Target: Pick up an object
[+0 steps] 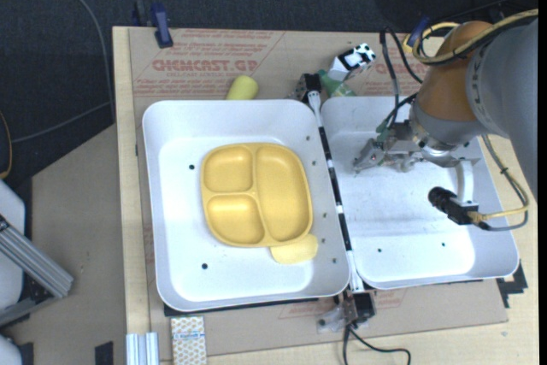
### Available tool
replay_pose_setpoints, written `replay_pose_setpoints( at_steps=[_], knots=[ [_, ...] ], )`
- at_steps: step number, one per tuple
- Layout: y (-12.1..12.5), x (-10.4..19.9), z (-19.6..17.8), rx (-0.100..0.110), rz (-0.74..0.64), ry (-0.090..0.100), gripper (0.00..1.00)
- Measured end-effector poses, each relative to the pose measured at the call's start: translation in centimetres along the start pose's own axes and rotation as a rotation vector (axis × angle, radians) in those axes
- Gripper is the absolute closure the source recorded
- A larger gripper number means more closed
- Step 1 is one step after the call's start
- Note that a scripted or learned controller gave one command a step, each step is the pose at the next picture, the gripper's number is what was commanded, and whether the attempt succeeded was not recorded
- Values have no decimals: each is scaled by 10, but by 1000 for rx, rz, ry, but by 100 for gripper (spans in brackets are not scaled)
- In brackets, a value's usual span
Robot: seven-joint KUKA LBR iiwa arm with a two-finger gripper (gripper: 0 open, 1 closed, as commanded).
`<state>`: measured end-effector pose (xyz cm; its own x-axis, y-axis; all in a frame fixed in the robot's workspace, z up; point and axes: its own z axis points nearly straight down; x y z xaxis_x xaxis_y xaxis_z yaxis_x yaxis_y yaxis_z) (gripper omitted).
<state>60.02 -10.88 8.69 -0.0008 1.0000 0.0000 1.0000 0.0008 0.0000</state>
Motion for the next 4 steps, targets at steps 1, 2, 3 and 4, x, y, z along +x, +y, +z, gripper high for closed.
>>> replay_pose_setpoints(
  at_steps=[1, 2, 3, 4],
  knots=[
    [30, -24, 2, 0, 0, -1, 0],
    [30, -23, -8, 2, -2, -2, 100],
    [30, -23, -18, 0, -3, -4, 100],
    [-1, 10, 3, 3, 0, 1, 100]
  ],
)
